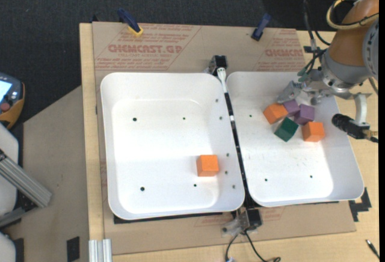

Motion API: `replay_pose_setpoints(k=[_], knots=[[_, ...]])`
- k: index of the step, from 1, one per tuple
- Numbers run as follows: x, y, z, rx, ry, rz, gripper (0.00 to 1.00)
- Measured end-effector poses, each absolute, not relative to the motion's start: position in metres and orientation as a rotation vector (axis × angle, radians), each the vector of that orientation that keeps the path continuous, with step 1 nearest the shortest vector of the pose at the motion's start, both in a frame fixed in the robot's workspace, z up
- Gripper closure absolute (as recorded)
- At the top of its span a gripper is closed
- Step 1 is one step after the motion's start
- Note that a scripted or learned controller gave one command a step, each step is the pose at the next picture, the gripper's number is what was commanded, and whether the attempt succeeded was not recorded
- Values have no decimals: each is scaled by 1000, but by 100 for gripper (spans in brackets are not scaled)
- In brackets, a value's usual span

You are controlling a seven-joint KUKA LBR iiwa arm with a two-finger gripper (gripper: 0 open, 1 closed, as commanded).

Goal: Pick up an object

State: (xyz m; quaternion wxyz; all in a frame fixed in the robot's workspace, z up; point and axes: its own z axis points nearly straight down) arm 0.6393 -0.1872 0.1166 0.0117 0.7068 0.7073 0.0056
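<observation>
Grey two-finger hand [299, 91] low over the far right part of the right white bin [301, 185]; grip state impossible to tell. Just beneath, a tight cluster: two small purple blocks [299, 110], two orange cubes [275, 113], one dark green cube [287, 129], all touching or nearly. Across the divider, in the left white bin [120, 134], one lone orange cube [207, 165]. Cardboard-topped bench [174, 44] under both.

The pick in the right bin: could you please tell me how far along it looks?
Done: the tool is down at the cluster's far edge, beside the purple blocks. In hand: nothing visibly; every block rests on the right bin. Left: grasp and lift one. An orange block sits in the left bin.
</observation>
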Motion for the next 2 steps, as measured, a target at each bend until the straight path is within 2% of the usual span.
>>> replay_pose_setpoints(k=[1, 2], knots=[[623, -175, 105, 2209, 2213, 15, 0], [624, -176, 118, 2201, 2204, 21, 100]])
